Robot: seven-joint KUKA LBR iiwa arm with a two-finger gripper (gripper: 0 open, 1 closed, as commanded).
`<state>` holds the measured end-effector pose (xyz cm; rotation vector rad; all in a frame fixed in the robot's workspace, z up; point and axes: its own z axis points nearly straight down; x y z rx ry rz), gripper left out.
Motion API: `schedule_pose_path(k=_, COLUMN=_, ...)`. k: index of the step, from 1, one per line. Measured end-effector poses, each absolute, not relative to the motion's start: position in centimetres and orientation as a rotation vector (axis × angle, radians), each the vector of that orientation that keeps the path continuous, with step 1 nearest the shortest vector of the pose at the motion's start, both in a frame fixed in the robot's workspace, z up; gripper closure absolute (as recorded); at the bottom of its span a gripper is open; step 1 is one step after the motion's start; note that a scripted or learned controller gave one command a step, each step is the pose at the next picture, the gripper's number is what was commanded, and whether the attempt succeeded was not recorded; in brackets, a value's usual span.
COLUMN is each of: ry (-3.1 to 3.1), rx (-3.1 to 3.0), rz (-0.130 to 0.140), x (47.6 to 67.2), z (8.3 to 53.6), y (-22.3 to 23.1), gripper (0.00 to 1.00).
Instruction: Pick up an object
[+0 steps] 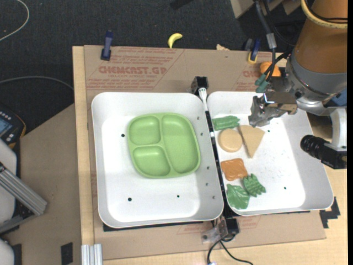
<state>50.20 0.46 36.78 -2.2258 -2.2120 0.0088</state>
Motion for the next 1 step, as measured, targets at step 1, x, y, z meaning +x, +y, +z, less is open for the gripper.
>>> schedule_pose_path(k=1, ry=-2.207, rx=-2.224, rz=0.016, x=50.88, z=25.64, y=-5.37, gripper=1.00)
